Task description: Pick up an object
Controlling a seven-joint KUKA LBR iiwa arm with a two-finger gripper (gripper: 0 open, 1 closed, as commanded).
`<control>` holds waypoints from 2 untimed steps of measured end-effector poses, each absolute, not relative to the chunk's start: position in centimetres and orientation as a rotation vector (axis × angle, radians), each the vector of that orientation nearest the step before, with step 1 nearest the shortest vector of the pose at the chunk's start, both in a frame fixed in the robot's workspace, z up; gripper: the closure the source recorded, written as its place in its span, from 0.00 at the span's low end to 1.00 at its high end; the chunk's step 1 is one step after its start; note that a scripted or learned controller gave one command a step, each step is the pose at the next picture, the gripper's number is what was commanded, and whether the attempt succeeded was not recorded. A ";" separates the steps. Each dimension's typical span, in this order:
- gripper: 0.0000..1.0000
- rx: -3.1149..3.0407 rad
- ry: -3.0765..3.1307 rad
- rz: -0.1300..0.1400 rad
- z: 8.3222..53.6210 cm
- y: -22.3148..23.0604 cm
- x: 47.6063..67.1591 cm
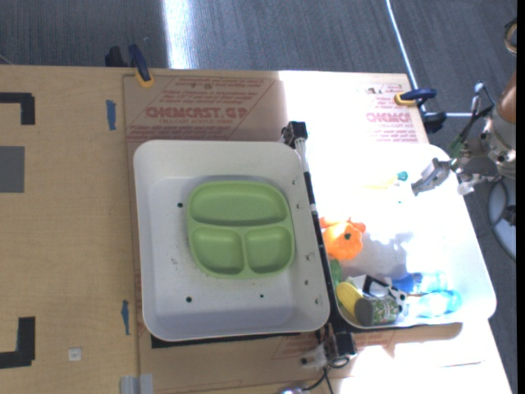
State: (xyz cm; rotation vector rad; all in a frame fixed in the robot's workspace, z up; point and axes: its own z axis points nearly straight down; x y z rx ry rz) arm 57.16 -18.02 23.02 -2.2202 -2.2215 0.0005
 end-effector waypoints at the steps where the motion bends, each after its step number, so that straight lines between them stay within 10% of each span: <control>1: 0.00 -2.218 -2.222 0.001 11.9 -12.6 53.5; 2: 0.00 -2.226 -2.225 -0.006 8.7 -11.1 49.3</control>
